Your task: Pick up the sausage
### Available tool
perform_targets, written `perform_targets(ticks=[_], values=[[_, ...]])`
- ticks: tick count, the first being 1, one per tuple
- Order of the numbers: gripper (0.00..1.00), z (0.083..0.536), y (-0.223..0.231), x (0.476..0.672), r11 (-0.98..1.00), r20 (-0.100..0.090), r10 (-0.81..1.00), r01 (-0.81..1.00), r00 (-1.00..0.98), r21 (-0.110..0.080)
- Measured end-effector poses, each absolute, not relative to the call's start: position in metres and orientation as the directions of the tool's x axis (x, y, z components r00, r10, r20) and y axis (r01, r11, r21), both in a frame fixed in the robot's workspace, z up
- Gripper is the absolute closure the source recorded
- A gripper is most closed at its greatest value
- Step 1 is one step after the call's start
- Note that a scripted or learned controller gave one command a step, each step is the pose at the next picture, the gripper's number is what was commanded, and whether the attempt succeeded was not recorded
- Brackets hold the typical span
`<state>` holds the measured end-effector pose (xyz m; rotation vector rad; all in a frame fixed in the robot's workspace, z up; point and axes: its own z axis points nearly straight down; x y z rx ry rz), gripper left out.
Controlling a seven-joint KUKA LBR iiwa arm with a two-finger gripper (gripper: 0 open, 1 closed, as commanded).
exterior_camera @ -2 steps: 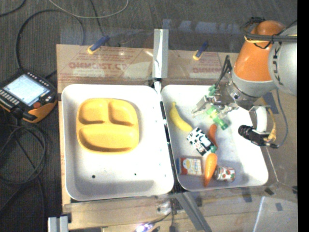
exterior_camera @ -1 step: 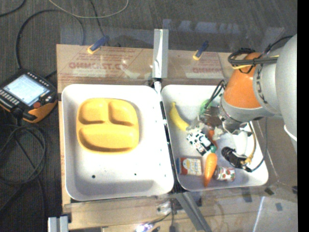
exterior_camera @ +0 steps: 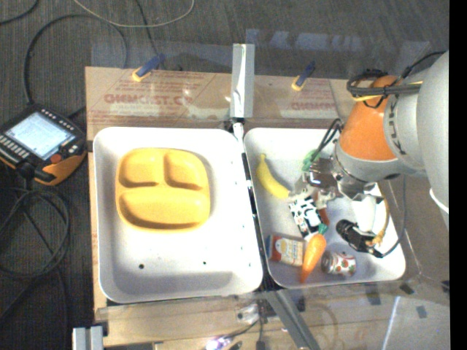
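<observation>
My gripper [exterior_camera: 318, 183] hangs low over the middle of the right bin [exterior_camera: 398, 268], under the orange band of the arm. Just below it lies a black-and-white patterned carton [exterior_camera: 303, 214], touching or nearly touching it. A reddish-brown thing with a pale label [exterior_camera: 287, 250] lies at the bin's front left; it may be the sausage, though I cannot tell for sure. Whatever sits directly under the gripper is hidden by the wrist.
In the right bin a yellow banana [exterior_camera: 271, 181] lies at the left, an orange carrot [exterior_camera: 314, 256] leans by the carton, and a red-and-green can [exterior_camera: 339, 264] rests at the front. The left bin [exterior_camera: 109, 268] holds a yellow divided plate [exterior_camera: 165, 188].
</observation>
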<state>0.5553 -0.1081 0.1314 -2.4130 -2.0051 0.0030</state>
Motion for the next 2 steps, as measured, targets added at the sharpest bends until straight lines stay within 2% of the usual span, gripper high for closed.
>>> perform_targets(ticks=[1,2], values=[[1.0,0.201,-0.097,0.571,-0.234,-0.002,0.972,0.972,0.234,-0.003],[1.0,0.211,-0.116,0.568,-0.284,-0.001,0.959,0.959,0.284,-0.002]])
